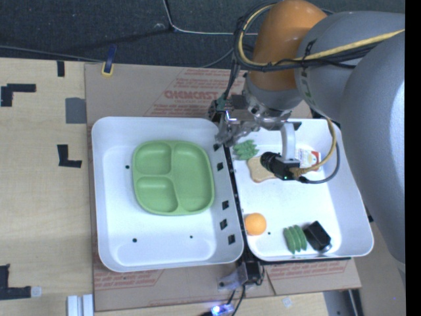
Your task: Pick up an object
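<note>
One glossy round orange (255, 224) near ribbed green object (295, 238).

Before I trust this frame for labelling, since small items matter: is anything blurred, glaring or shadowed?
Camera view: lighting is even and soft; the white bins look bright but keep their edges. The arm looms large and slightly soft near the lens, hiding part of the right bin. The green divided plate, orange ball and green ridged piece read clearly; shadows are faint.

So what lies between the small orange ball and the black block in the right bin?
In the camera view, a green ribbed piece lies between the orange ball and the black block.
</note>
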Robot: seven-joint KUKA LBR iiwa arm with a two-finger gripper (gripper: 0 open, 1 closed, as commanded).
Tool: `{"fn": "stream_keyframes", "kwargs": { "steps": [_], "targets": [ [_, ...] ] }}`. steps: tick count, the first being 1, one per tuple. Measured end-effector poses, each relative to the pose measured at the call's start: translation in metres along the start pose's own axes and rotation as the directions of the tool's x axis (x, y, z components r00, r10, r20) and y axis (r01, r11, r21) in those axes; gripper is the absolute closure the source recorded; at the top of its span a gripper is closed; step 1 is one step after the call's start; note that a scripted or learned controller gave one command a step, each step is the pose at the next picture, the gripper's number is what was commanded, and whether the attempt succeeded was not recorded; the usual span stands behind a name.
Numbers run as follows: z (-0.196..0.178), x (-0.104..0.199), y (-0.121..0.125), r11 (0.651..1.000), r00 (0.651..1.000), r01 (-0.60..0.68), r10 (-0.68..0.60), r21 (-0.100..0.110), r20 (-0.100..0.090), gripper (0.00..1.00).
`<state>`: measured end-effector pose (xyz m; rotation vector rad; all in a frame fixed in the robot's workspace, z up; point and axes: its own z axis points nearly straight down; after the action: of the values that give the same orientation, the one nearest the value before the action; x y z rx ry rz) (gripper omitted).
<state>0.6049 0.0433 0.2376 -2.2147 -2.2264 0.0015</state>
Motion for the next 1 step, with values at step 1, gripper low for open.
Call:
{"fn": "stream_keyframes", "kwargs": {
  "steps": [1],
  "targets": [
    [-0.0021, 0.0458, 0.0119, 1.000, 1.000, 0.000, 0.000, -0.001, -0.001, 1.00]
  ]
}}
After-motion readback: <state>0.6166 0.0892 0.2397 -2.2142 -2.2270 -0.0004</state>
